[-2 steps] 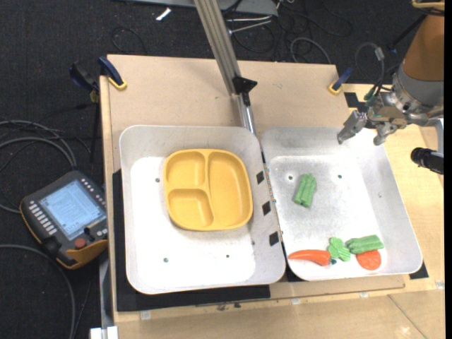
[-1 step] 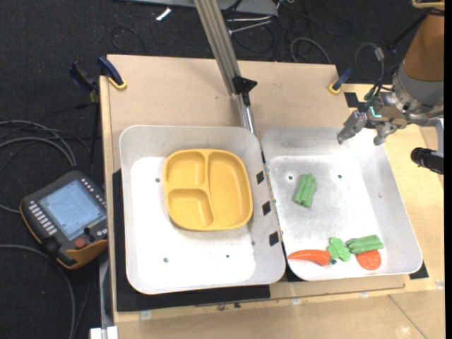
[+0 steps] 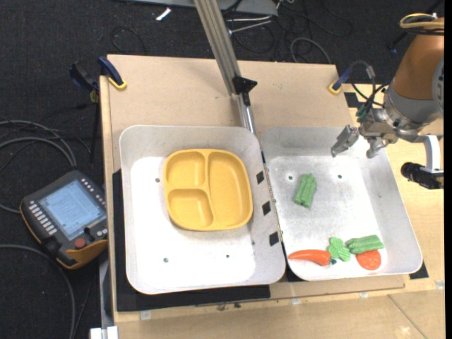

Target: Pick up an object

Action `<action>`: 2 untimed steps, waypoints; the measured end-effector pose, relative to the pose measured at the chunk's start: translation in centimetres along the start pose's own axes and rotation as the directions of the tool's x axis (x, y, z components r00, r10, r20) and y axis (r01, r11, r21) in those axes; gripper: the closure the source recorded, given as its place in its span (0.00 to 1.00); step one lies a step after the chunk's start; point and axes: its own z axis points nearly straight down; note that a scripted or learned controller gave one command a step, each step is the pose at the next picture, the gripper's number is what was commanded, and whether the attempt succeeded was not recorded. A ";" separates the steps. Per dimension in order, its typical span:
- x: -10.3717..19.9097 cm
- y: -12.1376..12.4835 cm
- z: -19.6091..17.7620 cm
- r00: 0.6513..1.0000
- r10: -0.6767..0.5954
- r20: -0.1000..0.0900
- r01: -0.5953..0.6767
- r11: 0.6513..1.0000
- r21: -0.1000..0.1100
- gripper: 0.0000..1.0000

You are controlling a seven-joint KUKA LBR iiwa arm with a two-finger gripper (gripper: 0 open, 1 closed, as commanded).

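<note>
Bench: tan board (image 3: 176, 90) carrying two shallow white bins, cables lying on the dark floor around it.
Front edge of right bin (image 3: 395, 210): orange carrot (image 3: 311, 257), a leafy green bit (image 3: 340, 249) and a red and green piece (image 3: 367, 251) are sitting bunched together.
Mid right bin: ribbed green veggie (image 3: 305, 190), chunky and slightly tilted, lying by itself.
Left bin (image 3: 141, 210): yellow divided plate (image 3: 209, 189) resting in the middle.
Far right: gripper (image 3: 359, 145) is hovering over the right bin's back edge, fingers spread, gripping nothing.
</note>
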 end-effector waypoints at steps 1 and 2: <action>-0.7 0.6 5.0 1.000 0.000 0.000 0.000 1.000 0.000 0.00; -0.6 0.6 8.7 1.000 -0.002 0.000 0.002 1.000 -0.001 0.00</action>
